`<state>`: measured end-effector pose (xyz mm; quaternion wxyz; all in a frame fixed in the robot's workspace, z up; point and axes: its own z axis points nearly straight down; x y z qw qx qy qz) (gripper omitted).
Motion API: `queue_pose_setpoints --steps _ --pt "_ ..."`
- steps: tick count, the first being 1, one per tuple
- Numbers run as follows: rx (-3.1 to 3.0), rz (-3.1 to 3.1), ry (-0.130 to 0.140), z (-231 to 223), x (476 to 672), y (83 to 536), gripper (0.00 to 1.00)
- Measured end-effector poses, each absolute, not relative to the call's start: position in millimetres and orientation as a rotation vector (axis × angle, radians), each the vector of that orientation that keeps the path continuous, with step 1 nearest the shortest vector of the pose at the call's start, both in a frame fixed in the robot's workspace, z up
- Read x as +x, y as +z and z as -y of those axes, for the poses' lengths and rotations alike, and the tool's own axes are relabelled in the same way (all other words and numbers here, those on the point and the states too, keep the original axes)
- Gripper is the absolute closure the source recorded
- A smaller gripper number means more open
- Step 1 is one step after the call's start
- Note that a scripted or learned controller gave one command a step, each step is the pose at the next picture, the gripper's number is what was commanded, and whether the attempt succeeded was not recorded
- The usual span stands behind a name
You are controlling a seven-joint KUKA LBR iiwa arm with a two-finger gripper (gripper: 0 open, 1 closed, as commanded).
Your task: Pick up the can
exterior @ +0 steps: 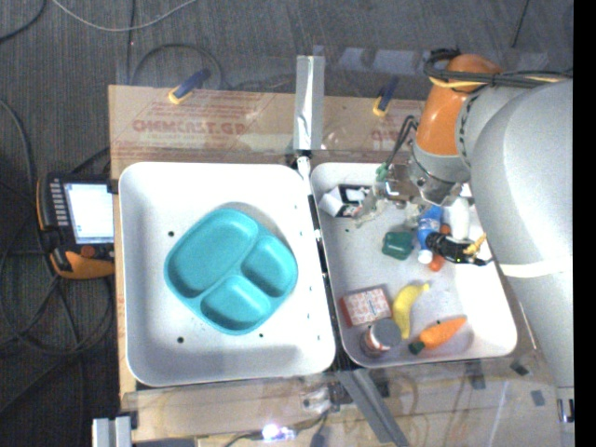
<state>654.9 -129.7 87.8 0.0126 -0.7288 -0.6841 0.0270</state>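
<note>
The can [376,338] stands upright near the front edge of the right bin [484,343], with its coppery round top facing up. It sits just left of a banana [408,307] and a carrot [438,333]. My gripper [389,194] hangs over the far part of the right bin, well behind the can and apart from it. The grey arm with its orange band [441,119] reaches in from the right above it.
Around the gripper lie a black-and-white item [348,199], a green block [399,244] and a blue bottle [429,225]. A reddish box [365,304] lies behind the can. The left bin [140,250] holds a teal divided plate [233,268].
</note>
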Motion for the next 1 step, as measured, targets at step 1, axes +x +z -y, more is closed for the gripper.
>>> queue_pose_setpoints --steps 1 --pt "-2.401 1.961 0.096 126.6 652.4 88.0 0.00"
